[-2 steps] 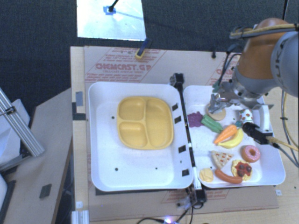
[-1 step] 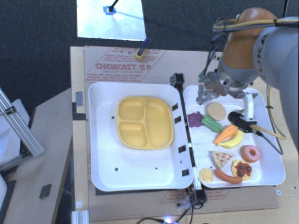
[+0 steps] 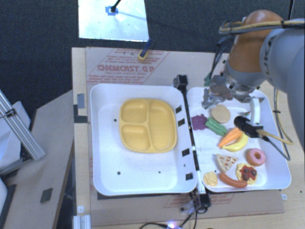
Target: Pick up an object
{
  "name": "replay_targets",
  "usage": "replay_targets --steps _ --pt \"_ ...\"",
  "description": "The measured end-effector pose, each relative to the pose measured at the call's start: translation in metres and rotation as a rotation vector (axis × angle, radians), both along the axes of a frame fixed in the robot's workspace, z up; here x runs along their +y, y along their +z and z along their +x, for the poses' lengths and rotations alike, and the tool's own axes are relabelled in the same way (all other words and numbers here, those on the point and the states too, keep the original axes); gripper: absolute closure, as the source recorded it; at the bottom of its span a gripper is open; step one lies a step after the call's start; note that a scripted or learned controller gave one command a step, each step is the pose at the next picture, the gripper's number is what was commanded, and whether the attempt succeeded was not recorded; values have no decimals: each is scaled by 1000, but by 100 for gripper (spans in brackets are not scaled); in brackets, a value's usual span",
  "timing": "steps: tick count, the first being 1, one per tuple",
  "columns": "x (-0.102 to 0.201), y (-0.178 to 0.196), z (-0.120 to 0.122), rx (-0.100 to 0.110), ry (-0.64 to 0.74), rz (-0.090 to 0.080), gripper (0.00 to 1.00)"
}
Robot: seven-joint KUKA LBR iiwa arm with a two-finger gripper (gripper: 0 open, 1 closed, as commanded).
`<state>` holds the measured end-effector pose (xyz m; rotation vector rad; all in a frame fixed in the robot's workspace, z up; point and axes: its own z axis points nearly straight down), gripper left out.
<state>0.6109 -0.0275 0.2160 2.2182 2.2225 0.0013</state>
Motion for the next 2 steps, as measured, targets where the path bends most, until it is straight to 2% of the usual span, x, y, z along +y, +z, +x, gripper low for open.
replay_targets --steps 1,2 --pt "-1 16 3 -1 3 1 100" --pt "-3 -2 -8 2 -1 0 100"
